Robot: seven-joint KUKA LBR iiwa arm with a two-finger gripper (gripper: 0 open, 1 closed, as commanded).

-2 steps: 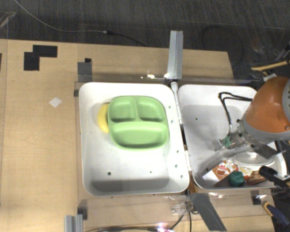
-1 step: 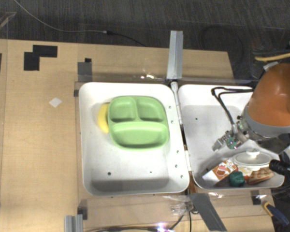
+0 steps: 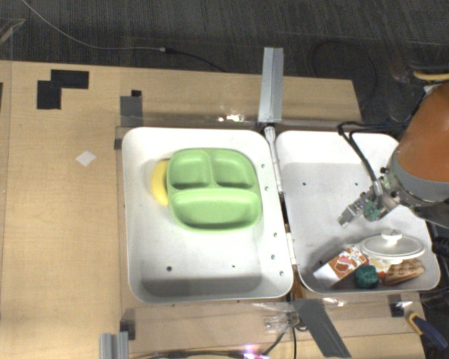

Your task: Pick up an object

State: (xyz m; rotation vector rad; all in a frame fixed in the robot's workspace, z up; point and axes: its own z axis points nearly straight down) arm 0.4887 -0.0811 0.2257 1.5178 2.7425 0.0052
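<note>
The gripper (image 3: 359,211) hangs over the right bin (image 3: 314,193); I cannot tell how its claw is set. Below it, at the bin's near edge, lie a white lid (image 3: 393,245), a packet (image 3: 347,263) and a teal ball (image 3: 367,277). A green tray (image 3: 212,188) sits in the left bin (image 3: 202,275).

Green tray (image 3: 212,189) smooth plastic; bench (image 3: 52,200) matt wood.
</note>
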